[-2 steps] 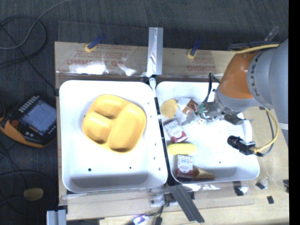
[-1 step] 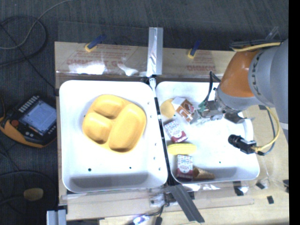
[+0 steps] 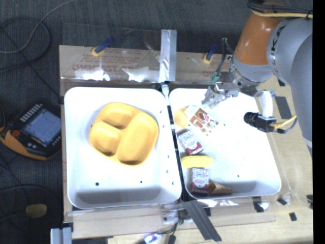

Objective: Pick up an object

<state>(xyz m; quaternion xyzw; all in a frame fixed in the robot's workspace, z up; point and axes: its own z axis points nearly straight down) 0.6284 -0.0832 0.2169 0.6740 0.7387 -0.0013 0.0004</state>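
Arm (image 3: pixel 274 34), grey w/ orange band, reaches in over right bin (image 3: pixel 254 151). Left bin (image 3: pixel 81 187), beside right bin, carries a large yellow lumpy item (image 3: pixel 123 132). Hand (image 3: pixel 217 96) hangs over right bin's back edge; finger spread: cannot tell. Nothing seen in its grip. Likely target, judged: printed packet (image 3: pixel 201 120), in right bin's back-left part, just down-left of hand, long axis diagonal. Smaller packets (image 3: pixel 191 142) & yellow piece (image 3: pixel 197 161) lie along right bin's left wall.
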